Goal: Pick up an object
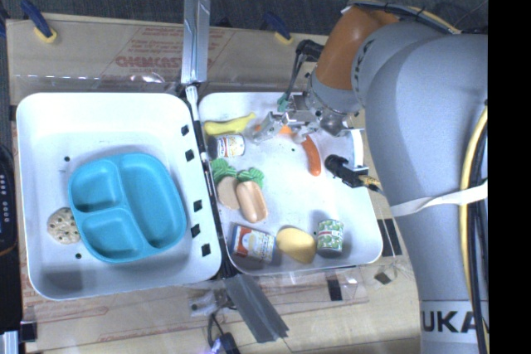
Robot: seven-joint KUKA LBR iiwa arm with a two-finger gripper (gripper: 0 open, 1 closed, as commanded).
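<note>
Slim glossy orange sausage (pixel 312 156) just below the gripper (pixel 286 122); rounded plastic

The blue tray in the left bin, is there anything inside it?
The blue divided tray shows three compartments, all bare. A round cookie lies beside it on the left bin's floor, at its left edge, not inside. What lies under the tray is covered.

Blue divided tray (pixel 126 207) and cookie (pixel 61 225) in left bin (pixel 50 116)

Bright, even overhead light. White bins (pixel 50 120) near blown out, slight glare on rims. Soft shadow beneath blue tray (pixel 124 207). Mild overall softness; small labels unreadable, possibly compression. Floor at top dim.
</note>
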